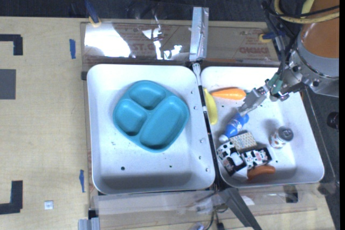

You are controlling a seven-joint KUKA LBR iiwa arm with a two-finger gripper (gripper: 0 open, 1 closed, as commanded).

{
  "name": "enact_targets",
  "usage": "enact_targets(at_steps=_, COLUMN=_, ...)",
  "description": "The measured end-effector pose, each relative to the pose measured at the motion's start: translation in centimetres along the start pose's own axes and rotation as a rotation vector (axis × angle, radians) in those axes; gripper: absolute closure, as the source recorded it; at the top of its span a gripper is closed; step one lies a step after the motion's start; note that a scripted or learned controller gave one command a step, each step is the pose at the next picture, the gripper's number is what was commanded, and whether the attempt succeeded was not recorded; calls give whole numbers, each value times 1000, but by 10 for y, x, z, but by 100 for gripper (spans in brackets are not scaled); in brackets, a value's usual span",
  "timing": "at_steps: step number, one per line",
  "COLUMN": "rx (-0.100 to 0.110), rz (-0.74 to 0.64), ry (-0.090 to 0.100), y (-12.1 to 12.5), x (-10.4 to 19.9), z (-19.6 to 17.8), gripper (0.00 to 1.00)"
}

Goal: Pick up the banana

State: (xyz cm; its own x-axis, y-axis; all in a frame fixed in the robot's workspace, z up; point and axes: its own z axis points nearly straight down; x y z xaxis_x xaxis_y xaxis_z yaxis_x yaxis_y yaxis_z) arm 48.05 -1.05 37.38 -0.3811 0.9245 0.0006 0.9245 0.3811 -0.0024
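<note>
Gripper (249, 106): at end of grey arm reaching in from right, hanging over right bin (302, 143), tip low above bin floor between carrot (229, 93) and blue bottle (235, 125); whether open or clenched cannot be told, tip too small and blurred; nothing seen held

Banana (211, 106): yellow, lying lengthwise along left wall of right bin, hard against divider between bins, just below carrot's left end; resting on bin floor, not lifted

Relation, banana to gripper: left of gripper, near but apart; no contact visible; carrot just above the line between them, blue bottle just below and right of banana's lower end

Progress, judged: grasp not yet made, lift not yet made; arm already inside the correct bin and near target; left to do: shift leftward toward wall, close on banana, raise clear

Risk, judged: banana tight against wall, little room for a finger on that side; carrot and bottle crowding the approach

Other contents, right bin: checkered pack (243, 141), black-and-white cluster (242, 159), red-brown item (261, 171) at lower edge, small round jar (280, 136) at right

Left bin (108, 159): blue divided tray (151, 115) at centre
</note>
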Motion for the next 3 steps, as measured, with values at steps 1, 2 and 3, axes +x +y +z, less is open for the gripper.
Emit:
enact_targets(at_steps=1, rx=-6, rz=-521, ry=-5, y=27, x=4, z=-61, gripper=0)
enact_targets(at_steps=2, rx=-6, rz=-909, ry=-4, y=48, x=69, z=-62, gripper=0)
enact_targets(at_steps=3, rx=-4, rz=-805, ry=-2, y=32, x=76, z=56, gripper=0)
